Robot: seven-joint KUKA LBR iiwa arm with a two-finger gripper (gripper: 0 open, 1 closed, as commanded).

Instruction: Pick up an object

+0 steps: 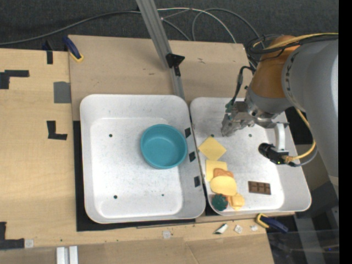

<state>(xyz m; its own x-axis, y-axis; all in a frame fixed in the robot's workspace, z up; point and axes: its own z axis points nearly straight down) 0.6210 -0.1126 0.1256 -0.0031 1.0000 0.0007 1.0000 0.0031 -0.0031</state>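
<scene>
1. Camera view: arm [297, 76] reaching in from the right, grey body with orange band bent over the back right corner of the right bin [286, 202].
2. Gripper [230, 126] pointing down and leftward, tip low over the bin floor near the back left part of that bin.
3. Fingers dark and close-set against the shadow; cannot tell whether apart or together. Nothing seen between them.
4. Yellow square [212, 148] lying flat, turned like a diamond, just in front of the gripper tip, apart from it.
5. Pale yellow block [215, 167] right in front of the square, near the left wall of the right bin.
6. Orange and yellow lump [223, 182] heaped against the block's front edge.
7. Green piece [219, 202] at the front left corner of the right bin, touching the lump; a small yellow bit [237, 201] beside it.
8. Brown bar [259, 188], ridged like chocolate, flat near the front edge, well apart from the heap.
9. Blue bowl [163, 146] upright in the left bin [104, 202], toward its right wall.
10. Black cable end [272, 152] hanging from the wrist over the right side of the right bin.
11. No legible writing or brand marks anywhere.
</scene>
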